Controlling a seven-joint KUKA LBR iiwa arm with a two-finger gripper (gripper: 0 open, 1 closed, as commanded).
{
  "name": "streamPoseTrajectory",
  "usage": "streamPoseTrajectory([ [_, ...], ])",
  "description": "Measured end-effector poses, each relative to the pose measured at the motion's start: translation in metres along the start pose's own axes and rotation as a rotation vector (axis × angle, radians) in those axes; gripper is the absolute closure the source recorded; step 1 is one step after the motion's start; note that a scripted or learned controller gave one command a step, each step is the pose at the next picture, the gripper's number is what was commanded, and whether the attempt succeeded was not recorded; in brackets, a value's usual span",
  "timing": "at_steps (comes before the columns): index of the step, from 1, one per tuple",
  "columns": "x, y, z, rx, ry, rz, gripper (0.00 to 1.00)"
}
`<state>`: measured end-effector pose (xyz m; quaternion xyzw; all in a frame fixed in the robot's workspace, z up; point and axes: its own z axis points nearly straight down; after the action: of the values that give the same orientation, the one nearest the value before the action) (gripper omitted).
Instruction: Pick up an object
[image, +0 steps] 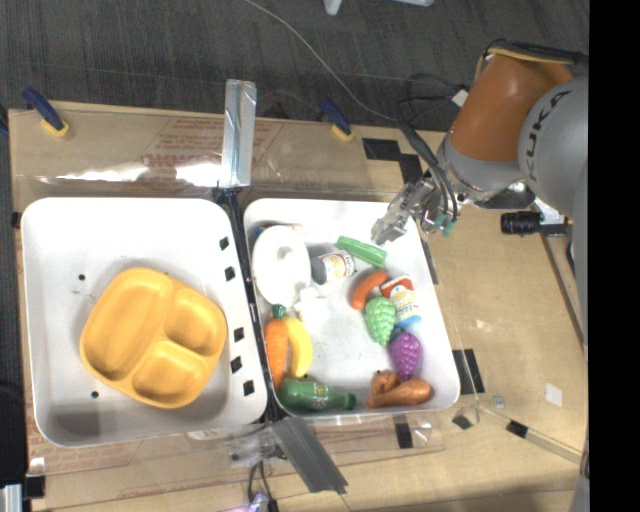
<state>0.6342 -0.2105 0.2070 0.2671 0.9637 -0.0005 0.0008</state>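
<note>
Camera view: gripper (410, 215) hangs over the right bin (448, 370) at its 1 o'clock corner; can't tell its state, nothing seen held. Toys incl. green stick (361, 250) lie in bin just at gripper's 7 o'clock. Pick not yet done, approx. early stage.

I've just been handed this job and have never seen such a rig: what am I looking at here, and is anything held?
One camera looks down at a slant on a bench with two shallow white bins. The grey robot arm with an orange band reaches in from the right; its two-finger gripper hangs over the right bin's upper right corner, with nothing visible between the fingers. The left bin holds a yellow divided plastic plate. The right bin holds toy food: a carrot, banana, green bottle, green grapes, purple grapes and a white cup, among others.
</note>
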Motion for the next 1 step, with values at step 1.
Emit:
streamPoseTrajectory([
  [1, 0.0440, -0.0256, 0.0281, 0.001, 0.004, 0.177, 1.00],
])
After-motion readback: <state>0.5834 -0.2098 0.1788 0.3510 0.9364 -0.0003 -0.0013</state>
